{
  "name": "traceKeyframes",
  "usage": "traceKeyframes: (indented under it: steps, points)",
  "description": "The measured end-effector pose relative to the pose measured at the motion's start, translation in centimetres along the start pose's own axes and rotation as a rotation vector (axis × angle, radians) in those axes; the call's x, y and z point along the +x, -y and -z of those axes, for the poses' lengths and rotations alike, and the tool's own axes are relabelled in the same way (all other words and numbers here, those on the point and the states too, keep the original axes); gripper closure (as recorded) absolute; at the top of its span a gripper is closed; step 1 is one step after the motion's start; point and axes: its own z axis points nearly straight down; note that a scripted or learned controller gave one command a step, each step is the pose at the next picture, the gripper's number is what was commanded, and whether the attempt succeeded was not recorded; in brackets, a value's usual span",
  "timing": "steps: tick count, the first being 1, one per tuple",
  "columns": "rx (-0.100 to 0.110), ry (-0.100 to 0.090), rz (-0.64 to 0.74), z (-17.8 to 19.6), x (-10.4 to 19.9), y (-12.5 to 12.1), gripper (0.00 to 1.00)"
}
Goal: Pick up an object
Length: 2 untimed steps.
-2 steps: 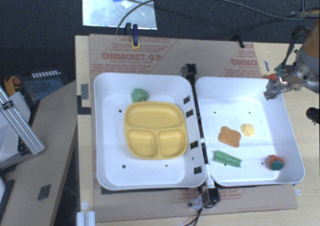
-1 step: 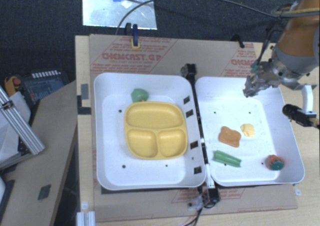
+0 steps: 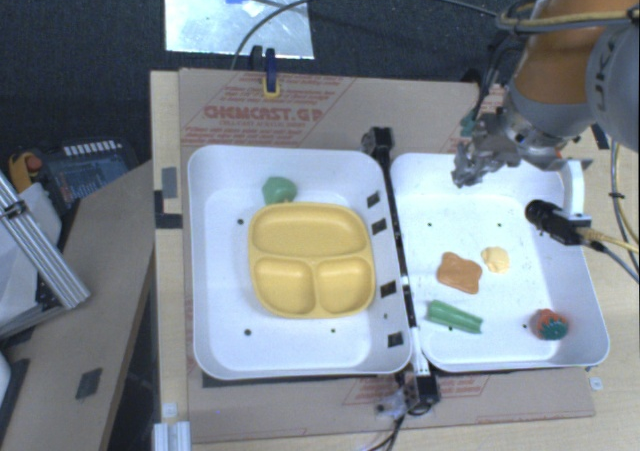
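Note:
My gripper hangs over the far left part of the right bin, with nothing visible between its tips. In that bin lie an orange-brown toast-shaped piece, a small pale yellow piece, a green bean-like piece and a red and green round piece. All of them are nearer the front of the bin than the gripper. In the left bin sits a yellow divided plate, with a green lump just behind it.
A black divider runs between the two bins. The grey and orange arm comes in from the upper right. A clamp sits on the cardboard behind the left bin.

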Motion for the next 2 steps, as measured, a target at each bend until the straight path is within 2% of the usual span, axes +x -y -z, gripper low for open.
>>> traceKeyframes:
  steps: [2]
  points:
    - [0.002,0.0,0.0,-2.1,10.9,0.6,1.0]
